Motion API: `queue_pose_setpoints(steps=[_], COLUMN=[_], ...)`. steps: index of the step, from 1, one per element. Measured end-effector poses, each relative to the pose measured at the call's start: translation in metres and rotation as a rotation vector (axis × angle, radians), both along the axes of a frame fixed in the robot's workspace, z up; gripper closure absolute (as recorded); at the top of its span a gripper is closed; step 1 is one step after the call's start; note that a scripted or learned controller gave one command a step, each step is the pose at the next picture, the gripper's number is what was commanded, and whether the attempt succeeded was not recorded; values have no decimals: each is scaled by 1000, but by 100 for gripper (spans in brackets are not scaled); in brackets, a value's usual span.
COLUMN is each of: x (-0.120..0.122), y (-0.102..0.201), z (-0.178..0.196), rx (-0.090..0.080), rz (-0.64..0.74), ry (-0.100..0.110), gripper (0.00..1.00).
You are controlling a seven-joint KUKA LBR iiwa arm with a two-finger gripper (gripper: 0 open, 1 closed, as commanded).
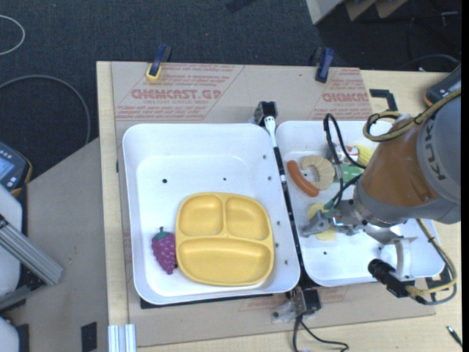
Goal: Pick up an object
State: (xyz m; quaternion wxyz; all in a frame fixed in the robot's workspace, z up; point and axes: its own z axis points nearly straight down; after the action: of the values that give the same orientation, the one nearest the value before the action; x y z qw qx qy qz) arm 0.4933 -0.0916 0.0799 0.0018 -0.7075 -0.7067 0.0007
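Gripper (314, 226) hangs low in the right bin (344, 270), over a yellow piece (316, 211); whether its pincer is apart, I cannot tell.

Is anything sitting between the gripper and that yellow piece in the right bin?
Nothing visible does. The gripper is low in the right bin, directly at the yellow piece. The hot dog and the round tan item lie farther back, off to the side of it.
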Motion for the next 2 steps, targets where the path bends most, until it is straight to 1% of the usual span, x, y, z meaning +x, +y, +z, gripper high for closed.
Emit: queue_pose_setpoints(steps=[1, 2], x=[1, -13], y=[0, 81], z=[15, 110], rx=[-2, 2], rz=[0, 11], ry=[-6, -13], gripper=[100, 100])
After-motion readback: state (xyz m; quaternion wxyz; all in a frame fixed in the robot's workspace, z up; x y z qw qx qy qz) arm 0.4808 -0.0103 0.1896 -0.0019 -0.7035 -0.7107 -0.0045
